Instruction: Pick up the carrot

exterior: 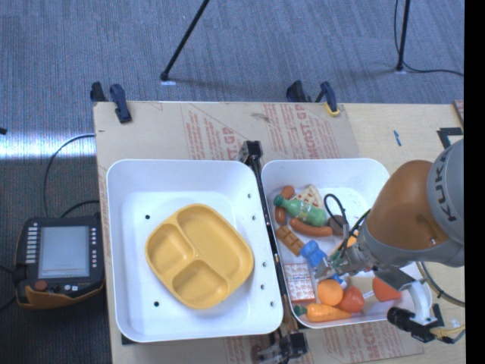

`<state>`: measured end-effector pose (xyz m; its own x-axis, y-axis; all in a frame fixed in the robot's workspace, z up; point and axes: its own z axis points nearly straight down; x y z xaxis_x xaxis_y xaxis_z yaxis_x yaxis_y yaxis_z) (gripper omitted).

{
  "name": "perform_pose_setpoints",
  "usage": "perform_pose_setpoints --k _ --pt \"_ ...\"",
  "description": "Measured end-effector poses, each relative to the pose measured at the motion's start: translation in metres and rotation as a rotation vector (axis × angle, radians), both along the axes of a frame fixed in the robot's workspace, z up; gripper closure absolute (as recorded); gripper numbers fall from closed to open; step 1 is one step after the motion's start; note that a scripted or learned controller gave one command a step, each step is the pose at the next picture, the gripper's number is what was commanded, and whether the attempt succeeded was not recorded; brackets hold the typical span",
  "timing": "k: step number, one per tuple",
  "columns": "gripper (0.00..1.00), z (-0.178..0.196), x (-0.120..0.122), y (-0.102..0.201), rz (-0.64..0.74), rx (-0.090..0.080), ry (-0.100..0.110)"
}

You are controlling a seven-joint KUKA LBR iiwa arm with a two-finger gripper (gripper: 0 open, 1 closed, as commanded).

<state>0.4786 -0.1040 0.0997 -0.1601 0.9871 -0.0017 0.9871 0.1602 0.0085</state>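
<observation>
A: Where to find the gripper (pixel 336 262)?

B: Low inside the right bin (pixel 364 165), near its middle, at the end of the grey arm (pixel 413 218) reaching in from the right. Wide or narrow: impossible to tell, too dark and tangled among the toys.

A: Holding anything?

B: Nothing visibly held. Just left of it, touching or nearly so, a small blue piece (pixel 314 252). Just below, an orange ball (pixel 330 291) and beside that a red round piece (pixel 353 300).

A: And the carrot (pixel 327 314)?

B: Flat along the near wall of the same bin, orange, lengthwise left to right, just under the ball and the red piece. Clear of the gripper, near it but apart.

A: Further out?

B: Toward the far side of that bin, a green bottle-like toy (pixel 300 207), a sausage (pixel 311 227) and a waffle-patterned wedge (pixel 308 196). Over in the left bin (pixel 129 180), a yellow divided plate (pixel 198 256). Off the bench to the left, a control pendant (pixel 61 262) on the floor.
</observation>
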Motion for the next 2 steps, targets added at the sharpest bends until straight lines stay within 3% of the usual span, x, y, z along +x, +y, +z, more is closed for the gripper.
perform_pose_setpoints --k 1,2 --pt "1.00 0.0872 -0.0031 0.0677 -0.382 0.003 0.012" --pt "0.00 0.0872 -0.0032 0.0676 -0.382 0.003 0.012"
